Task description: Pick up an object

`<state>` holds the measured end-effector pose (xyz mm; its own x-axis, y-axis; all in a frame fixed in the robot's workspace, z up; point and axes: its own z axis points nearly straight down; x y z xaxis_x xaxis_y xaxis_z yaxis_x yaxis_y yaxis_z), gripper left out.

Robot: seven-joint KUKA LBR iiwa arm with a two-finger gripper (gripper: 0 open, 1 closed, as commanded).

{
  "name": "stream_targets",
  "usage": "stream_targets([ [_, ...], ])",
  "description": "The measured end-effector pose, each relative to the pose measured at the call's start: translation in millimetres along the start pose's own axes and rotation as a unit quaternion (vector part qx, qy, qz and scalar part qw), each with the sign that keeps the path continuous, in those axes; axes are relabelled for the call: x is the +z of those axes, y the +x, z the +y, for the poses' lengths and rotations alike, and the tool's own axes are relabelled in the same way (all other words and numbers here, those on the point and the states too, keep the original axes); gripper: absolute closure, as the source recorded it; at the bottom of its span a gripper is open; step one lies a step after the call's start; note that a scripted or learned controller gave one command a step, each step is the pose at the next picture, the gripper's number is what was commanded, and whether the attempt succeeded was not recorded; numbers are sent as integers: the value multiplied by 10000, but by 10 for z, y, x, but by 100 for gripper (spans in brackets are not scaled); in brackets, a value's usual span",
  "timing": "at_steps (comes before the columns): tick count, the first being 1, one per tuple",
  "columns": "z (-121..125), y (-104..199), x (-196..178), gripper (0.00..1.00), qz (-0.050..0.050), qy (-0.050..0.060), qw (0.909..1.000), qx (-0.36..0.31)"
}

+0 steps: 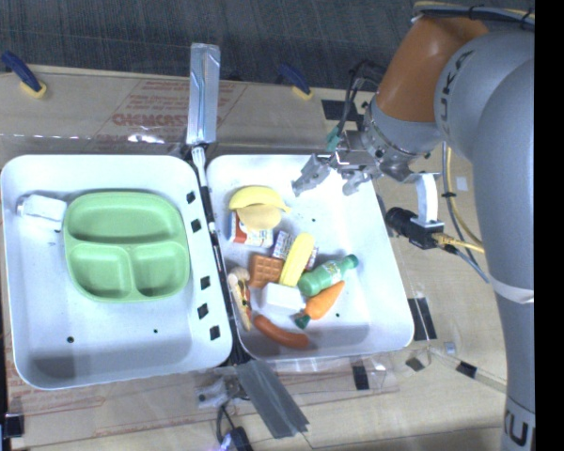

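My gripper [331, 178] hangs over the far right part of the right bin [381, 252], its two fingers spread apart with nothing between them. Below and left of it lies a pile of toy food: a yellow banana [256, 196] on a tan cup, a waffle [264, 269], a yellow block [296, 257], a green bottle [325, 274], a carrot [321, 302], a white block [282, 299] and a sausage [280, 333]. The gripper touches none of them.
The left bin [38, 336] holds a green divided tray [127, 244] and a small white object [41, 208] at its far left. A taped divider [203, 92] runs between the bins. Cardboard lies behind them.
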<state>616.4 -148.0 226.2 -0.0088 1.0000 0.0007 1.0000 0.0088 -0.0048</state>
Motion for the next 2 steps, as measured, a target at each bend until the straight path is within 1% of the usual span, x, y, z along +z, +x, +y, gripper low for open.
stream_targets([
  [1, -571, -390, 1260, 0, -10, -38, 9984, -560],
  [2, -850, 214, 1320, 0, -49, -54, 9966, -823],
])
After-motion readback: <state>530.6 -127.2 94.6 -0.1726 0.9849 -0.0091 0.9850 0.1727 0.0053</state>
